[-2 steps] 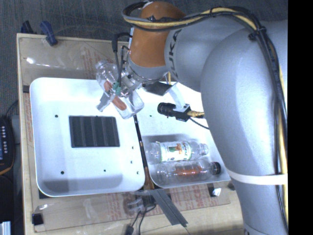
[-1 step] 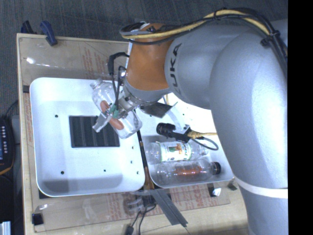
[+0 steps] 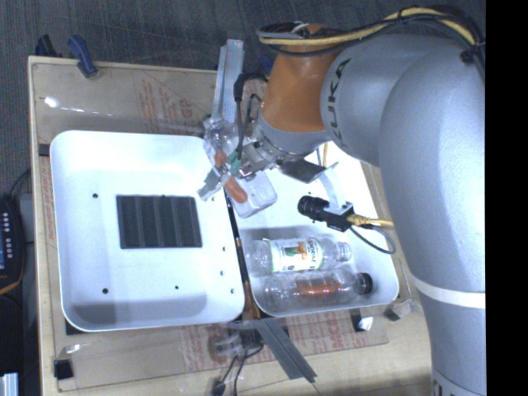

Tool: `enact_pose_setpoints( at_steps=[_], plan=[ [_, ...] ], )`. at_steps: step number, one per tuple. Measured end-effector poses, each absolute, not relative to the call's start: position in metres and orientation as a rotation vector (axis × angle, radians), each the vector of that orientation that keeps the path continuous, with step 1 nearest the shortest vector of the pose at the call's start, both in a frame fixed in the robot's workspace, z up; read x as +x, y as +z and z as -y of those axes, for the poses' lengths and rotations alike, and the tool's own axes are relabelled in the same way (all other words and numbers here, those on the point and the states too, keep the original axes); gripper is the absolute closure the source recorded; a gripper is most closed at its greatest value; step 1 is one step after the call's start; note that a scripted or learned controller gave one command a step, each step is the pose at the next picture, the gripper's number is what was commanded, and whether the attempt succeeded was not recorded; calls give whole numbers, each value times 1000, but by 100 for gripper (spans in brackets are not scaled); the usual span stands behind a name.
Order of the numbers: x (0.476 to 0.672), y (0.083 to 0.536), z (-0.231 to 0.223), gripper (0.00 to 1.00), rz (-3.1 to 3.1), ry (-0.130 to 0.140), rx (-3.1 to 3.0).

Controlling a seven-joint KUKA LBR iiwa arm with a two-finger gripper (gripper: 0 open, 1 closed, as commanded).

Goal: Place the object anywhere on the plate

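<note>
The plate (image 3: pixel 159 221) is a dark ribbed rectangle lying flat in the middle of the left bin (image 3: pixel 82 163). My gripper (image 3: pixel 231 180) hangs over the wall between the two bins, to the right of the plate's upper right corner. Its clear plastic fingers (image 3: pixel 211 186) point down and left. A small orange-red object (image 3: pixel 237 191) sits between them, and the gripper is shut on it. The object is off the plate, near the top left of the right bin (image 3: pixel 388 291).
Two clear bottles lie in the right bin's lower half: one with a green and white label (image 3: pixel 299 254), and one with brown contents (image 3: pixel 318 285) below it. A black cable plug (image 3: pixel 326 211) hangs from the wrist. Blue clamps (image 3: pixel 81 54) hold the bench's far left edge.
</note>
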State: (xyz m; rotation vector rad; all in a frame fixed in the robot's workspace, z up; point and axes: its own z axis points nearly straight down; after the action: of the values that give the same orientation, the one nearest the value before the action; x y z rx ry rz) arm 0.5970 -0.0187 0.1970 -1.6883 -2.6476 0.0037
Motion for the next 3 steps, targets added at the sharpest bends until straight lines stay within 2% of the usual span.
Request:
enact_pose_setpoints(
  at_steps=[1, 2, 3],
  plan=[
    [552, 190, -35, 100, 2624, 6, -1719],
    [616, 190, -4, 100, 2664, 5, -1657],
    [570, 191, -59, 100, 2686, 6, -1622]
  ],
)
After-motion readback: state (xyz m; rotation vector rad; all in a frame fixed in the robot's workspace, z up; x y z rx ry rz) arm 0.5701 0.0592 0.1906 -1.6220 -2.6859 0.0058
